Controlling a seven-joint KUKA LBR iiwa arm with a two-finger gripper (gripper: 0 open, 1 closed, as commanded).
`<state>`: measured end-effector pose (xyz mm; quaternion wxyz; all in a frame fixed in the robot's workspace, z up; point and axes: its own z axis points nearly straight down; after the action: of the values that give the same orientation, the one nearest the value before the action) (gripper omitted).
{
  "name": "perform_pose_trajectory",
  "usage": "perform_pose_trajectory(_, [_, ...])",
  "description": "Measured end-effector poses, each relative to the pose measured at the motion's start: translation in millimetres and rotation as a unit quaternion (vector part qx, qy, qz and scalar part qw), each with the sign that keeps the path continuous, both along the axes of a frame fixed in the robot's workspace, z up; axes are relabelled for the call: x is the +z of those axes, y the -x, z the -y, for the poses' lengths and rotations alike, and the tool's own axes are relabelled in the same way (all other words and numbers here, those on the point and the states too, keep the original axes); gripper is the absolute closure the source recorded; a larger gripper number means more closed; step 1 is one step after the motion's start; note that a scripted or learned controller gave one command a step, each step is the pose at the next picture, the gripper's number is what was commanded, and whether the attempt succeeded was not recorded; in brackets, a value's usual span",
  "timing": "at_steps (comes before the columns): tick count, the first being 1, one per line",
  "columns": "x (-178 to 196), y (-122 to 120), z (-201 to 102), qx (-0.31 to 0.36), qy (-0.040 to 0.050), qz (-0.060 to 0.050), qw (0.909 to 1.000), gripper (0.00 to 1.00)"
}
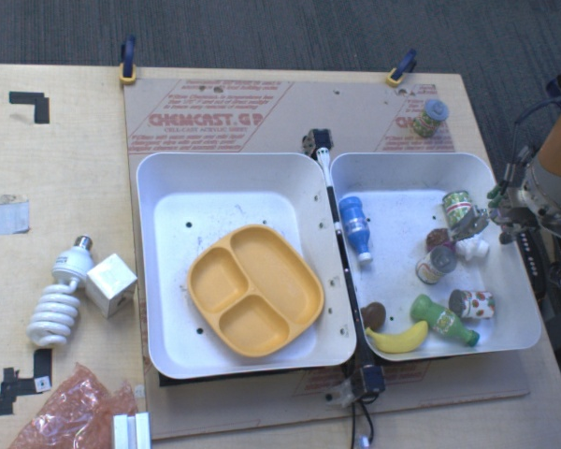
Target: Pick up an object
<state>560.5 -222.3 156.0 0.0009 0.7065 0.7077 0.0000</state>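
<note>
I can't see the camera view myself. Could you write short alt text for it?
Two white bins sit side by side: the left bin holds a yellow divided tray, the right bin a blue bottle, banana, green bottle and small cans. The robot's end effector hovers at its right edge.

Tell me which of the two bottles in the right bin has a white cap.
The blue bottle by the divider; its white cap points toward the bin's front. The green bottle beside the banana lacks one.

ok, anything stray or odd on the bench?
Yes: a small jar sits on the board behind the right bin, outside both bins. A spiral light bulb and white cube lie left of the left bin.
</note>
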Motion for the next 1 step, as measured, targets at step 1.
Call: perform_pose_trajectory(1, [-30.7,26.5,-0.3,0.0,0.0006,0.008,1.0,0.0])
